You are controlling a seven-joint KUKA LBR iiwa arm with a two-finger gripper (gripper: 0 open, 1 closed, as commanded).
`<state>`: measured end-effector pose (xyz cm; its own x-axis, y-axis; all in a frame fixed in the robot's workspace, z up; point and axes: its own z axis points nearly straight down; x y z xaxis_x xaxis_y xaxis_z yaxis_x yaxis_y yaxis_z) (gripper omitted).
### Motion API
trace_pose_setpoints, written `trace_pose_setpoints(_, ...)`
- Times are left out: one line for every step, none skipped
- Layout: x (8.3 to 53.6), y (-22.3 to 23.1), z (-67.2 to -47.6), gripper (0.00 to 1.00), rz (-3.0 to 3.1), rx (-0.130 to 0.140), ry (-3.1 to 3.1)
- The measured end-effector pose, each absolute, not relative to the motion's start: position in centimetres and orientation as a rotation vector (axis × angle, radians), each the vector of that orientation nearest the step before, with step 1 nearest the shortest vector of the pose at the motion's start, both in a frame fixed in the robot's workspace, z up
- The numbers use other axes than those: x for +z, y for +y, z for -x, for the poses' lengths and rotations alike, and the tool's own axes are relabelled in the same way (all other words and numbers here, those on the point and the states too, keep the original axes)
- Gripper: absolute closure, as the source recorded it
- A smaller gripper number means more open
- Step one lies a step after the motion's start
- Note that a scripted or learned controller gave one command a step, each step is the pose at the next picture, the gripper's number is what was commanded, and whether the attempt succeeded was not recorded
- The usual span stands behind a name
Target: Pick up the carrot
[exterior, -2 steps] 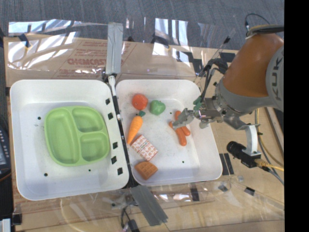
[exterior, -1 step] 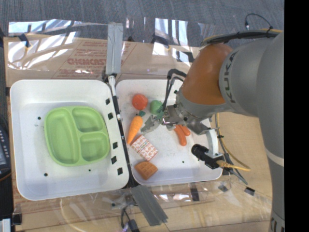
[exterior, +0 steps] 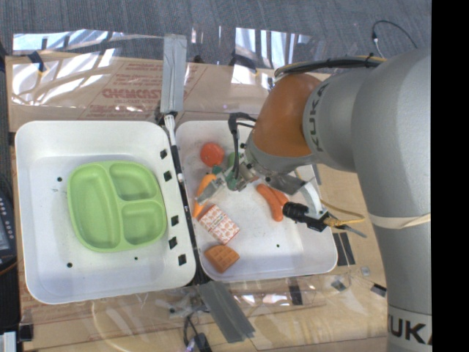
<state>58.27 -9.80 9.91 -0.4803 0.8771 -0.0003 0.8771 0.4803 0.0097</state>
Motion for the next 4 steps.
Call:
trace_pose_setpoints(9.3, -10.4, -59.1, 0.0, -1.921, 0.0, 2.485)
trace_pose_setpoints(10.3, -10.5, -59.1, 1.0, -1.917, -0.001, 2.488)
trace_pose_setpoints(19.2, -6.6, -62.8, 1.0, -2.141, -0.002, 2.3)
trace_pose_setpoints(19.2, -3.7, -65.0, 1.0, -1.788, 0.0, 2.582)
